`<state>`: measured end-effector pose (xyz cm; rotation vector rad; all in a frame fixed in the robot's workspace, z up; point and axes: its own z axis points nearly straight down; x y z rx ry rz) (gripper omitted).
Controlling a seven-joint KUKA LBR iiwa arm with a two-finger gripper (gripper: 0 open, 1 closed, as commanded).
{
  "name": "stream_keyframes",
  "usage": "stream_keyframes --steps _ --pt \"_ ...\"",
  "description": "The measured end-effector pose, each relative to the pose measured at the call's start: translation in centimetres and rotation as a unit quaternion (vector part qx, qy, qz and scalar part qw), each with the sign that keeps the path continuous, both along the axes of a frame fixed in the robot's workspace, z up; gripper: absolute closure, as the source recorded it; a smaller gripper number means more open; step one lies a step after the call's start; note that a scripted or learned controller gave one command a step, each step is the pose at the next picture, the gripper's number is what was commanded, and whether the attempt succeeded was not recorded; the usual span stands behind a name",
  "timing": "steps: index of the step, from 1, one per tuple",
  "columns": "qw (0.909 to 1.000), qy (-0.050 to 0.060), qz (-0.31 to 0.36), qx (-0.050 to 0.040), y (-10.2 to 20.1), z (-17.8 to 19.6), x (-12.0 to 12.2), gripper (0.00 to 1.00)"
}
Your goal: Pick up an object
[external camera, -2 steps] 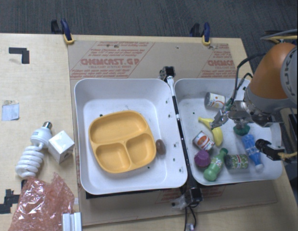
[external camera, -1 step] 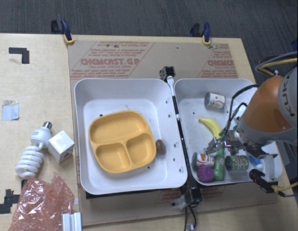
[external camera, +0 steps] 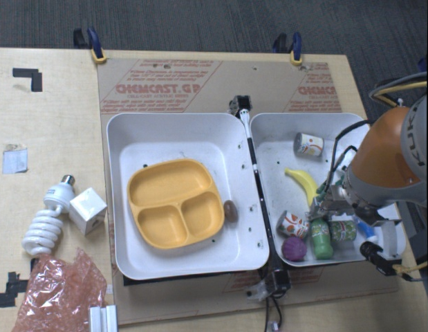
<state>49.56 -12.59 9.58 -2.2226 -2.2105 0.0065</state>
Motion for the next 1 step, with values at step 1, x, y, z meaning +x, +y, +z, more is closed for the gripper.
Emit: stream_keyframes --steps 1 --pt "1.0000 -0.002 0.003 -0.0014 9.61 9.37 1.69 1.00"
